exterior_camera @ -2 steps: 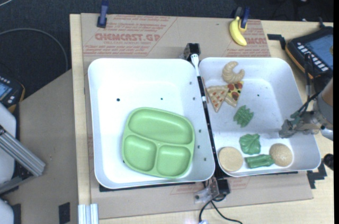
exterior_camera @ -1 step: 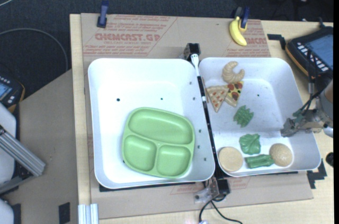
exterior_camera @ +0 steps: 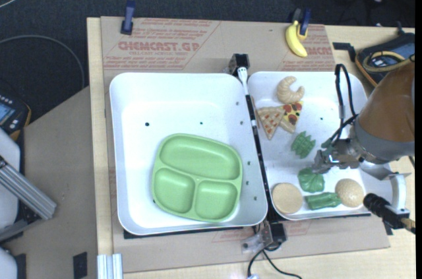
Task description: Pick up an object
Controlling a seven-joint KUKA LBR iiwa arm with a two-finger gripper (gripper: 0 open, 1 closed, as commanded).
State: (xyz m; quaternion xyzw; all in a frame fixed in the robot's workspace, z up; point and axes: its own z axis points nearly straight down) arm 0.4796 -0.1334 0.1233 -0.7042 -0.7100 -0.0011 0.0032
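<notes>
Green tray (exterior_camera: 196, 176) in the left bin (exterior_camera: 132, 99), my gripper (exterior_camera: 328, 159) low in the right bin (exterior_camera: 330, 90) at frame right, just above green toy food (exterior_camera: 310, 179), finger state I cannot tell, croissant (exterior_camera: 287, 89) and pizza (exterior_camera: 271, 120) further up

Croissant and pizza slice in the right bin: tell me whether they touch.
Cannot tell. In the camera view the croissant sits right above the pizza slice, their edges meeting with no plain gap, but overlap could be mere perspective.
</notes>
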